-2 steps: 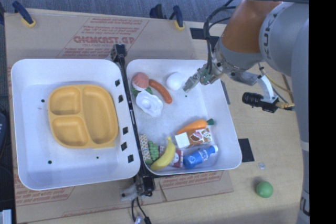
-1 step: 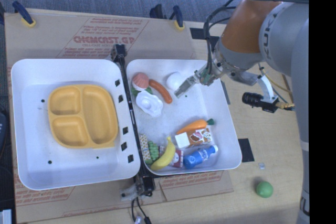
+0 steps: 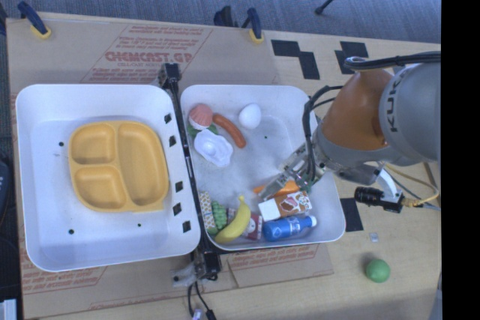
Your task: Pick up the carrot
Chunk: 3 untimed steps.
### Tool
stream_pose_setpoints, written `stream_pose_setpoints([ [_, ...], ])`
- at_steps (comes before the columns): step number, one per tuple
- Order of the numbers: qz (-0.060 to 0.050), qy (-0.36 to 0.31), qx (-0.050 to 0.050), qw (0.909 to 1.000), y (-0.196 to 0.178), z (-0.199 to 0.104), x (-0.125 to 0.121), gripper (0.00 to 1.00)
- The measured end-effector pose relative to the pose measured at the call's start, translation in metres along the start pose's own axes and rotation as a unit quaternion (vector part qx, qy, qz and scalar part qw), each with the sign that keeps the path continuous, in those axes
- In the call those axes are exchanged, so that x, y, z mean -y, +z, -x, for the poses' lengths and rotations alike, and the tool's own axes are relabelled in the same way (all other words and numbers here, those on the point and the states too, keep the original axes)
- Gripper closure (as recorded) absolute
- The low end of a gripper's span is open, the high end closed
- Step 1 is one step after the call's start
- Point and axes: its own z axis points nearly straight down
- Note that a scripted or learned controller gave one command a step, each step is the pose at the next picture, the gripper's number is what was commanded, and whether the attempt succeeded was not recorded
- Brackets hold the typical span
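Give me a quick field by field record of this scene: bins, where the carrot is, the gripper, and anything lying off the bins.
left bin: holds a yellow divided plate
right bin: holds carrot, banana, egg, sausage, blue bottle
carrot: near the bin's right side, orange tip showing beside the gripper
gripper: low in the right bin, at the carrot
off the bins: green ball on the bench

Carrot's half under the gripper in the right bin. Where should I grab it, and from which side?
Grip the carrot across its narrow width, coming straight down. It lies flat, pointing left, with its right end against the orange carton. The gripper is already right over it; I'd favour the bare left part.
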Motion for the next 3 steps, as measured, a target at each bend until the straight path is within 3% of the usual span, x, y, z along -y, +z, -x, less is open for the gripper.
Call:
stream_pose_setpoints([
  [1, 0.000, -0.067, 0.000, 0.9978, 0.006, -0.032, -0.036, 0.00],
  [2, 0.001, -0.187, 0.001, 0.9824, 0.006, -0.008, -0.038, 0.00],
  [3, 0.003, -0.315, 0.010, 0.9489, 0.003, -0.032, -0.009, 0.00],
])
